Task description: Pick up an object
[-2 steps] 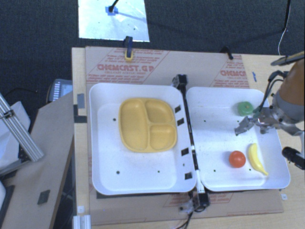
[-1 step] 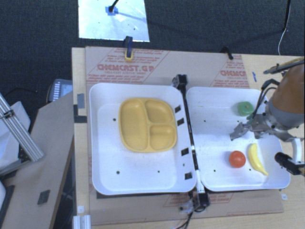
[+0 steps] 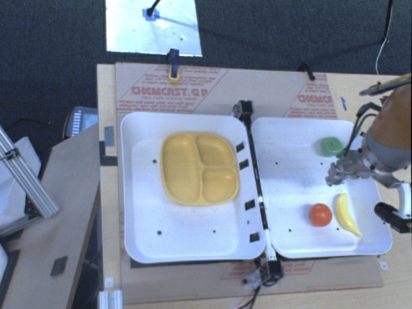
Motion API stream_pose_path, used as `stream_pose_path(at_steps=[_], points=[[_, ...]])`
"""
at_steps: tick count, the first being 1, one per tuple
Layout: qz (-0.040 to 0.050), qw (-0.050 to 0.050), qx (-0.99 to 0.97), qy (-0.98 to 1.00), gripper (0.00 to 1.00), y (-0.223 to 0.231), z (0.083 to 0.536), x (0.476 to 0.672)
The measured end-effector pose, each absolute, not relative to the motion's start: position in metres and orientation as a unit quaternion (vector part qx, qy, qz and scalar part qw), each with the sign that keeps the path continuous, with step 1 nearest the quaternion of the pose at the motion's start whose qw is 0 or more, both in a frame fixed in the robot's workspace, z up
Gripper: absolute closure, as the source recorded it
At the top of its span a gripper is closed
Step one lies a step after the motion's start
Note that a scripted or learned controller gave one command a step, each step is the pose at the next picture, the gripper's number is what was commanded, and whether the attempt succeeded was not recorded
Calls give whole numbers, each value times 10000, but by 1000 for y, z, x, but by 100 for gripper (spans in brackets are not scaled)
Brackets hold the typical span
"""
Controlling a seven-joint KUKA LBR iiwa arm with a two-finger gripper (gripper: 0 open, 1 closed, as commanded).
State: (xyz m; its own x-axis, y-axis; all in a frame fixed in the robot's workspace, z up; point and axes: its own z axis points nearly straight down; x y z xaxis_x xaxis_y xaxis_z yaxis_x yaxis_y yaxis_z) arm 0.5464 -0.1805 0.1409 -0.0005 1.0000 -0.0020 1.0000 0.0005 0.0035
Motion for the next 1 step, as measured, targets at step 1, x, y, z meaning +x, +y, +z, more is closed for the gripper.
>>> stream_pose_path(at_steps=[1], points=[[17,39,7060,7082,100,-188,203,547]])
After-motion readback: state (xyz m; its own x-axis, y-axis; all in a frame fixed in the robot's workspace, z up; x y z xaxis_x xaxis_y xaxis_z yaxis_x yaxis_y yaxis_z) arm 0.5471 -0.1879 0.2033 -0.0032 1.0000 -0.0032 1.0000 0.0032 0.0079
